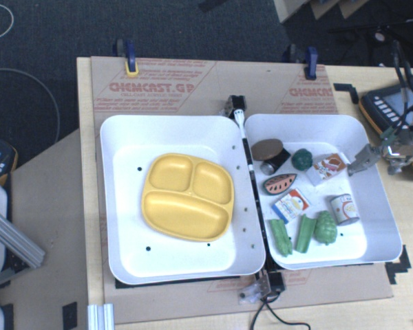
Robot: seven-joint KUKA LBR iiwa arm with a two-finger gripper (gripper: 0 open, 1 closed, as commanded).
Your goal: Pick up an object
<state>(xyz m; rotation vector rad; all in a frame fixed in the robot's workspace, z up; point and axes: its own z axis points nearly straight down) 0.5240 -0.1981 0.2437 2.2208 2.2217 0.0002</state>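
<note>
Brown-papered bench [193, 88] over dark carpet, two white bins side by side. Left bin [117, 205]: just a yellow divided plate [187, 196]. Right bin [378, 232]: full of toy food, namely brown lump [265, 148], watermelon slice [281, 183], small carton [292, 203], dark green ball [302, 159], two green sticks [292, 235], broccoli [324, 227], snack packet [328, 166], little can [343, 208]. Gripper [363, 159] just over the right rim beside the packet, holding nothing; can't tell whether spread or pinched. Nothing lifted yet, so whole pick left to do.

Yellow tray [188, 196] in white bin [117, 184]; green broccoli [325, 227], dk-green ball [302, 159], brown disc [266, 148].
</note>
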